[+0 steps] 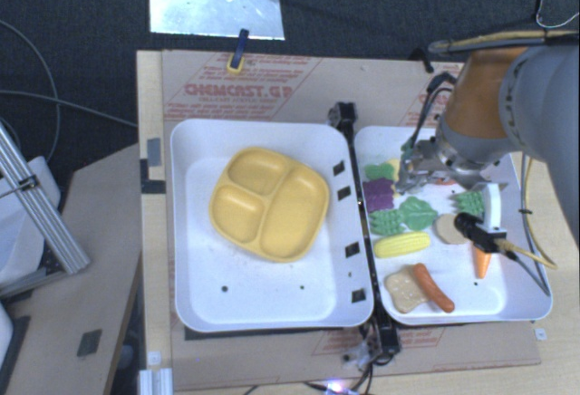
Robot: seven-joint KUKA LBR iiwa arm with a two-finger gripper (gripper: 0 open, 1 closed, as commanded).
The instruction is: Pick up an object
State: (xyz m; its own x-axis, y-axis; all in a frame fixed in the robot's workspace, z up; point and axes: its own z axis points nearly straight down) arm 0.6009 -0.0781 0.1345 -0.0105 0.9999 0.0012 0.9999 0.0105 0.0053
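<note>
Camera view: gripper at right-center of frame, over right bin; can't tell finger state. Purple toy lies just lower-left of it, green toy directly below. Nothing seen held.

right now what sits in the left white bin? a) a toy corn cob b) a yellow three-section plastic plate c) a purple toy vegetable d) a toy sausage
b: the yellow three-section plastic plate lies in the left white bin, and the toy foods lie in the right bin.
</note>
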